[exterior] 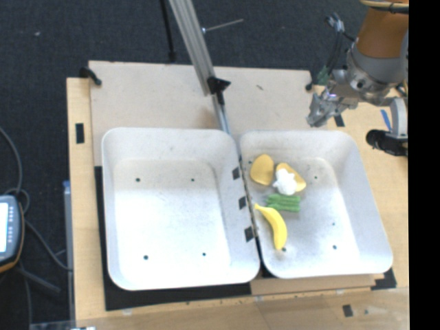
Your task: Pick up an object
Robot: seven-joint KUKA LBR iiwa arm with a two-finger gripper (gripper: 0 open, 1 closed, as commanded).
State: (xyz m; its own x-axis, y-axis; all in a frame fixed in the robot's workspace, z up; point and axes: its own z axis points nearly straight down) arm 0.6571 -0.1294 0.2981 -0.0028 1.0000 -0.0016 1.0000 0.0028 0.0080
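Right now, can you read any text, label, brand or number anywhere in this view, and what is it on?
None readable.
The handheld device at the left edge has a screen, too blurred and cropped to read.
The bins, banana and the other items carry no visible print.

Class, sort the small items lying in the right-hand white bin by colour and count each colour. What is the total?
Yellow: 3, a curved yellow toy banana, a rounded yellow piece, a yellow piece under the white one
White: 1, a lumpy white toy
Green: 1, a flat green piece
Total: 5
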